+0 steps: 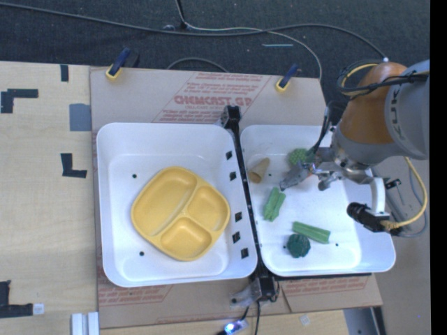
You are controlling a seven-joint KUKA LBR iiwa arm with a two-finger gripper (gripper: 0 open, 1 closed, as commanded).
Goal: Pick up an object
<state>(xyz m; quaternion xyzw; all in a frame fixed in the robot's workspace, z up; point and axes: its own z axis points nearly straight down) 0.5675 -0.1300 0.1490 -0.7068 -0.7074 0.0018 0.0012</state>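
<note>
The right bin (363,260) holds several small toy foods. A tan cone (260,168) lies near its left wall, with a light green ridged piece (274,204) below it. A green stick (311,232) and a dark green broccoli (298,246) lie near the front. A lighter green broccoli (300,157) sits at the back, just above my gripper (305,183). The gripper hangs low over the middle of this bin, open, with bare bin floor between its fingers.
The left bin (112,187) holds a yellow divided plate (180,213). A black divider (241,187) runs between the bins. Cables (391,218) loop off the arm's wrist over the right bin's right edge. Both bins rest on cardboard (202,96).
</note>
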